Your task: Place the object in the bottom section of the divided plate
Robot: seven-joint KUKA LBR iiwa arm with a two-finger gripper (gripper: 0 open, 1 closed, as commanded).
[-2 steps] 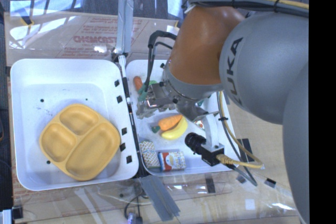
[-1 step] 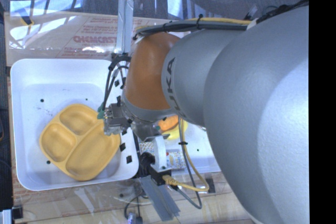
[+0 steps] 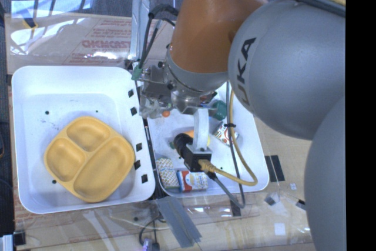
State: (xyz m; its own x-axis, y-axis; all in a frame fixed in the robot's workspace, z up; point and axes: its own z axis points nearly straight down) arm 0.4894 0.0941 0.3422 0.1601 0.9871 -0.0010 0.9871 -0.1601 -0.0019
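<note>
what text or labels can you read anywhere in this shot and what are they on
"KA" in dark letters, the visible end of a brand name, on the grey arm.
Red print on the clear sheet behind the bins: reversed and blurred, unreadable.
Print on the small packets in the right bin: too small to read.

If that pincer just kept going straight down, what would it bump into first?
Probably the small packets lying in the right bin, or the bin floor beside them; depth is hard to judge from this slanted view.
</note>
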